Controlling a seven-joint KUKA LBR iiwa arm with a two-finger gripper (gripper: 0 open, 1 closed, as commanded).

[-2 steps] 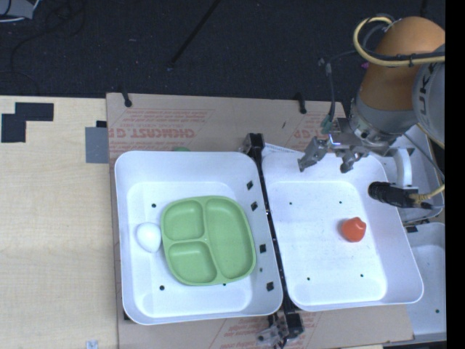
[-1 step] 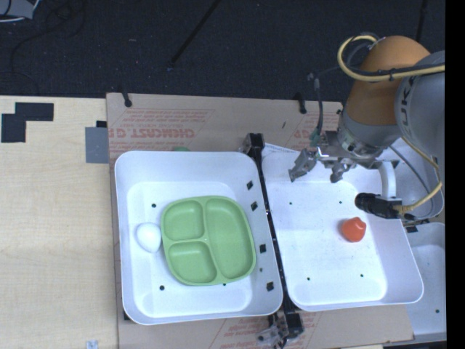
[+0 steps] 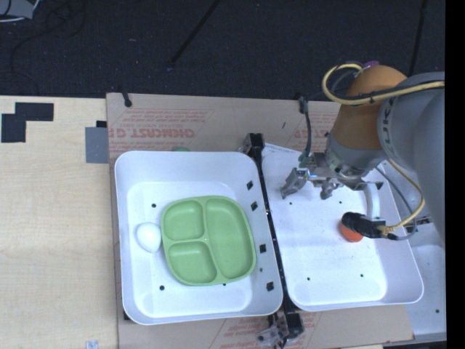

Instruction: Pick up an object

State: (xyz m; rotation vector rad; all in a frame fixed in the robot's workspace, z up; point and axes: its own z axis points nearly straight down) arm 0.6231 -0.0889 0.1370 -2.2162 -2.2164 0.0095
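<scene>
Nothing lifted yet. Gripper (image 3: 311, 182) hangs with fingers apart and bare at upper centre-right of frame, over the right bin (image 3: 341, 282). Orange object (image 3: 351, 231) lies lower right of it, apart. Descent and grasp remain.

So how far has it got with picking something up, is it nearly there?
Nothing looks picked up yet. The gripper hangs over the right bin, fingers spread apart with nothing between them. A small orange object lies in that bin, beside it. The green tray and white ball sit in the left bin. The whole grasp and lift remain.
</scene>
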